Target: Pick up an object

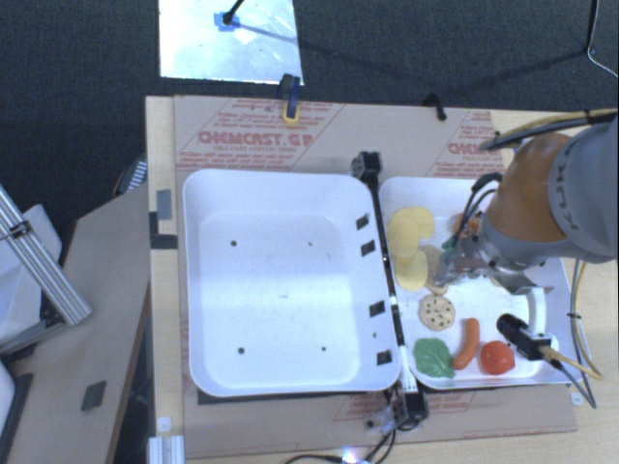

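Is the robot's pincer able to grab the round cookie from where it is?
Probably yes. The cookie lies flat in the right bin, nothing on top of it, and the pincer hangs just above it beside the yellow piece.

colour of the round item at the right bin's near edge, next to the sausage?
Red, tomato-like, clearest in the camera view.
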### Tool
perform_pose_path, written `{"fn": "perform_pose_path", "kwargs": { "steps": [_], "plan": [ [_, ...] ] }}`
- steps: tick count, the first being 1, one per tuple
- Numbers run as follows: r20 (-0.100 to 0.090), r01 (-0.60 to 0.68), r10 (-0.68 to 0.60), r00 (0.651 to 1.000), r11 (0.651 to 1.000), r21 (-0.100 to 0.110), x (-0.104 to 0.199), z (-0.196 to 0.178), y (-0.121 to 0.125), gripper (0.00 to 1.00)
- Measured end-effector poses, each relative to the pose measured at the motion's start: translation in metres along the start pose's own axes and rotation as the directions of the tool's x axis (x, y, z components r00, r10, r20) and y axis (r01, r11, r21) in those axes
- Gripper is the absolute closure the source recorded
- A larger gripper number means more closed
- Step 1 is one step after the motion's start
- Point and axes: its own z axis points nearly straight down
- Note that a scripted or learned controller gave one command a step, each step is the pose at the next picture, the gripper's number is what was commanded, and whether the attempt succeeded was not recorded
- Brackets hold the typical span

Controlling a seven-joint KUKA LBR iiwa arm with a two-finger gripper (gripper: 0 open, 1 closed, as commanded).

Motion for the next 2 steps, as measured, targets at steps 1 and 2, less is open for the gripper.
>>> {"fn": "perform_pose_path", "kwargs": {
  "steps": [1,2],
  "plan": [
    [-0.001,-0.002,0.002,1.0,1.0,0.003,-0.002,0.001,0.001,0.0],
    [-0.004,0.002,-0.002,1.0,1.0,0.009,-0.025,0.003,0.052,0.0]
  ]
}}
